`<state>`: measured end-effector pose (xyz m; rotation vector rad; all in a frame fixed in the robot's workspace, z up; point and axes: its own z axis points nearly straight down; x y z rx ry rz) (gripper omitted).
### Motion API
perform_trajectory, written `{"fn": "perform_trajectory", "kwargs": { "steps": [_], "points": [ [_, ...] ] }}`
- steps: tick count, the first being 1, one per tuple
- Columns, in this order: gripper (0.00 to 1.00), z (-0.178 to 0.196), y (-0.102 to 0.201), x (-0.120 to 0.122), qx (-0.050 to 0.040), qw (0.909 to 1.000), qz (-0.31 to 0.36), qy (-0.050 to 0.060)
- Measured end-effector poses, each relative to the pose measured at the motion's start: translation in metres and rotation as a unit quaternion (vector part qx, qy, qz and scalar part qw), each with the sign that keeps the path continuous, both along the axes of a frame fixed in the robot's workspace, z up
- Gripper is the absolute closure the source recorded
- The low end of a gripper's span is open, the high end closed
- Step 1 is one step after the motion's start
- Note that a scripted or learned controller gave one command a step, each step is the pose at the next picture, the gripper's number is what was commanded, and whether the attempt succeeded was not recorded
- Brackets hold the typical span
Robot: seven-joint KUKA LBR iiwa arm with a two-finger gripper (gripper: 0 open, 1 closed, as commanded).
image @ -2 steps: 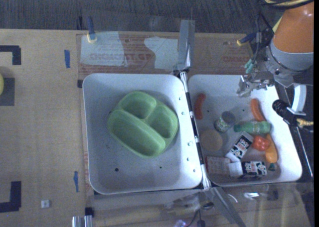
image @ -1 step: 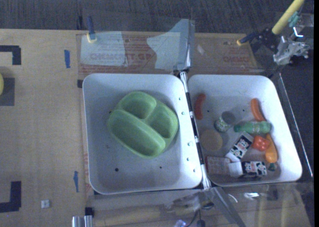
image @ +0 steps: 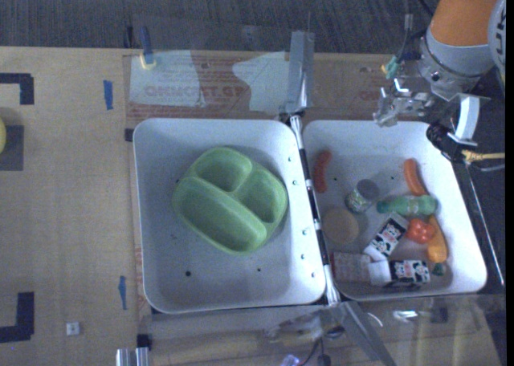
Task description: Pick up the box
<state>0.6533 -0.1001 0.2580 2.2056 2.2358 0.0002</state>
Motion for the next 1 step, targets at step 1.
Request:
{"fn": "perform_trajectory", "kwargs": {
  "steps": [1],
  "points": [
    [1.00,-0.0012,0.0429,-0.0602,0.0004,0.9871,0.160,0.001]
  ]
}}
